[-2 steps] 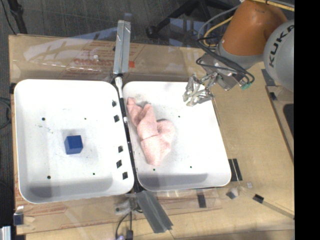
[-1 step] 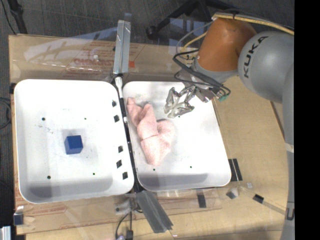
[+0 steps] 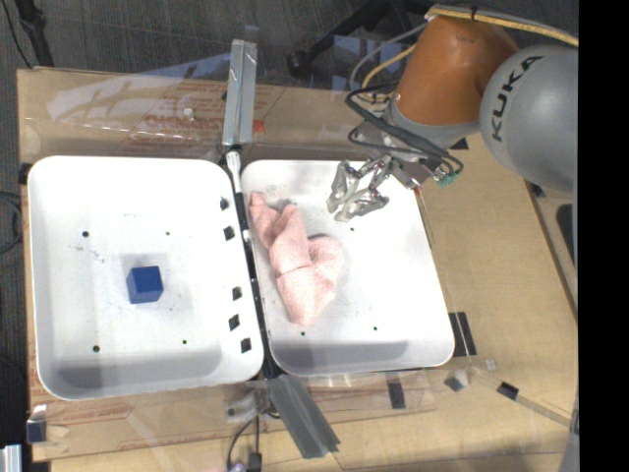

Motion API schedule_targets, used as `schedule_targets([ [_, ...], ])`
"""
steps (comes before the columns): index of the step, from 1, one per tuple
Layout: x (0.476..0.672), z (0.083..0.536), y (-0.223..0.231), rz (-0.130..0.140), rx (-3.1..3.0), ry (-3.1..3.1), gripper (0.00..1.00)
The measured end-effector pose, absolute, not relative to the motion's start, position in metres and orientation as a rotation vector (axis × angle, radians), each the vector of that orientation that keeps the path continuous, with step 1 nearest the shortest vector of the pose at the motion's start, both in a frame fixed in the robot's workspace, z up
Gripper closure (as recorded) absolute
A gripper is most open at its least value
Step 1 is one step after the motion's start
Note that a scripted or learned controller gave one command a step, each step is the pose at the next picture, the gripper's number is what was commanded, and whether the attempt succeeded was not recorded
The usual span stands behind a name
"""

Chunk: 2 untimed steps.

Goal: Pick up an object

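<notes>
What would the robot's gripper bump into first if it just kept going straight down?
Probably the bare white floor of the right bin. The gripper hangs above it, just right of the pink cloth, though depth is hard to judge, so it might graze the cloth's edge.

Cube (image 3: 145, 283) in left bin (image 3: 59, 195), cloth (image 3: 298, 261) in right bin (image 3: 413, 293)

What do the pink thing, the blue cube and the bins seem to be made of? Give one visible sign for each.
Pink thing: likely soft cloth, matt; it lies crumpled in folds.
Blue cube: rigid, perhaps foam or plastic; flat faces, dull finish.
Bins: probably smooth white plastic; rounded moulded rims, slight sheen.
</notes>
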State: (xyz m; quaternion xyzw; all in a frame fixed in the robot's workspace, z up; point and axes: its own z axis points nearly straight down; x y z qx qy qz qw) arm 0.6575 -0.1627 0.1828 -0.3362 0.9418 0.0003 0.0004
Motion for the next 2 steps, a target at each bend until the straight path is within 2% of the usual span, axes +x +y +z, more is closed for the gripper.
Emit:
schedule_targets([
  [2,0.6597,0.1995,-0.1614,0.004,-1.059,2.954,1.00],
])
